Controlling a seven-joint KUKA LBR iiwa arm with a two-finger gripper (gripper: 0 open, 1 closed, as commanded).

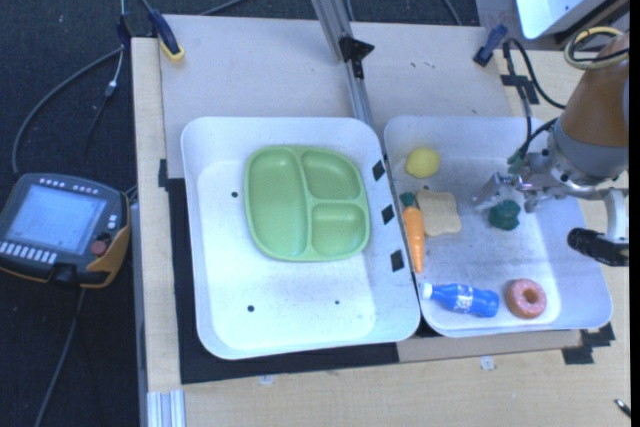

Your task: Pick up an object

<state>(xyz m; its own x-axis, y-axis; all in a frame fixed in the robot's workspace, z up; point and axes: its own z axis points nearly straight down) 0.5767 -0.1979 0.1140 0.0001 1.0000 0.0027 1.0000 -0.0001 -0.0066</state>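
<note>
The arm is leaning in over the right-hand bin (590,300), and its gripper (507,200) is hovering right at a small dark green object (505,214), which is sitting on the bin floor just to the right of the tan bread slice (438,213). I cannot tell how the gripper itself is set. Nothing looks lifted yet; closing on that green piece and raising it is, I judge, what is left.
</note>
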